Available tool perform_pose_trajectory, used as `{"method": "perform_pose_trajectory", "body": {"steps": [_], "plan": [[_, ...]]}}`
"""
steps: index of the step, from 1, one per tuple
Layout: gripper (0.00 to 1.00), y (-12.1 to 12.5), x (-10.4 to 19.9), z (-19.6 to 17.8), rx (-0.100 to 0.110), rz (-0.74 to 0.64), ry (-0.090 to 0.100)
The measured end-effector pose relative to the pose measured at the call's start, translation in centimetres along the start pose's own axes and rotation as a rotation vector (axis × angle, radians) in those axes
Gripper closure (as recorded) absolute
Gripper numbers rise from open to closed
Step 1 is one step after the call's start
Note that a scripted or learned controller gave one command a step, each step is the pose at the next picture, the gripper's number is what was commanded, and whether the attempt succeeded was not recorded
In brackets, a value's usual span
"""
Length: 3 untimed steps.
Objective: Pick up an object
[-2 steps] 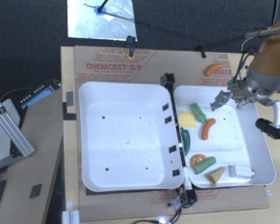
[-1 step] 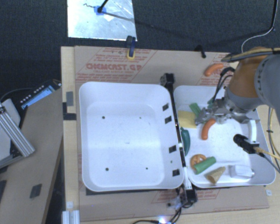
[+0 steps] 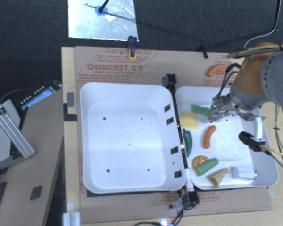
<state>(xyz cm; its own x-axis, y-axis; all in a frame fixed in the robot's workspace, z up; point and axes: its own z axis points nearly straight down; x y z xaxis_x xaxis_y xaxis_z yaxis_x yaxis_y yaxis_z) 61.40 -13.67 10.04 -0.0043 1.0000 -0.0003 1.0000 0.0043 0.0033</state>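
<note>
My gripper (image 3: 214,114) hangs low over the back of the right bin (image 3: 269,166), coming in from the right. A light green piece (image 3: 200,109) lies just to its left, touching or nearly touching the tip. An orange sausage (image 3: 209,136) lies a little in front of the gripper. A yellow flat block (image 3: 189,121) rests against the bin's left wall, with a dark green pepper (image 3: 187,142) in front of it. Nothing can be seen held in the gripper.
At the right bin's front lie an orange round piece (image 3: 198,161), a green cylinder (image 3: 208,166), a tan cone (image 3: 218,175) and a white block (image 3: 243,173). The left bin (image 3: 92,126) stands beside it. Another orange sausage (image 3: 216,70) lies on the cardboard behind the bins.
</note>
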Motion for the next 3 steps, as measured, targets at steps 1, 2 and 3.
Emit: {"method": "perform_pose_trajectory", "body": {"steps": [1,2,3], "plan": [[0.00,0.0,0.0,0.0,0.000,0.000,0.000],[0.00,3.7,4.3,1.5,-0.002,-0.003,0.000],[1.00,3.7,4.2,0.4,-0.003,-0.002,0.001]]}}
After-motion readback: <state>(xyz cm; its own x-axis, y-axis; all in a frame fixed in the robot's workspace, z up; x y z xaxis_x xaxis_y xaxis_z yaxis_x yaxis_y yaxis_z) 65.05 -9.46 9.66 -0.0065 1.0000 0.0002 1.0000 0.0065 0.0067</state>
